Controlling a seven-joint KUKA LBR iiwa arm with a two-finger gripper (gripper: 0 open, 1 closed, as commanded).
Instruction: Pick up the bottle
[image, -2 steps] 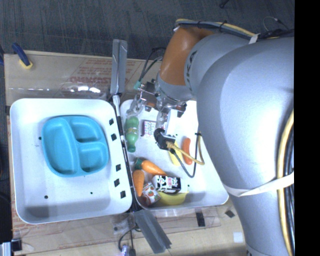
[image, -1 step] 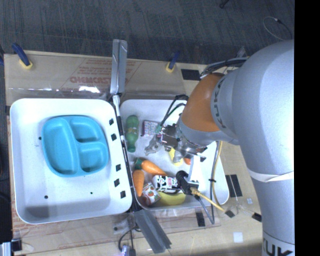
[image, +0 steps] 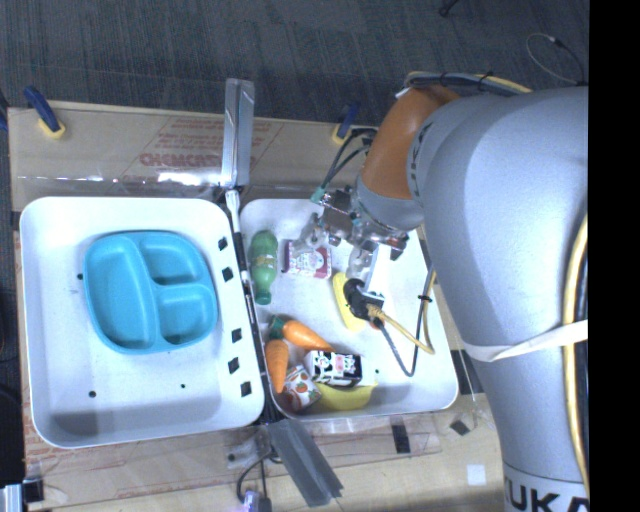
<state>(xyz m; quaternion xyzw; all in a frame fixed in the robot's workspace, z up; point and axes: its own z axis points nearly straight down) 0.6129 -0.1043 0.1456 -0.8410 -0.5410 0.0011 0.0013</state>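
Observation:
The green bottle (image: 262, 264) lies on its side in the right bin (image: 430, 390), close to the left wall, with its cap toward the front. My gripper (image: 337, 243) hangs over the back middle of the same bin, to the right of the bottle and apart from it. It sits just above a small pink and white carton (image: 306, 261). Nothing shows between the gripper and the bottle.
A yellow banana (image: 351, 303) lies under the gripper's right side. Two carrots (image: 300, 334), a cow-print carton (image: 336, 367) and another banana (image: 347, 398) crowd the bin's front. The left bin (image: 60, 400) holds a blue divided tray (image: 150, 290). A divider with clips (image: 238, 300) separates the bins.

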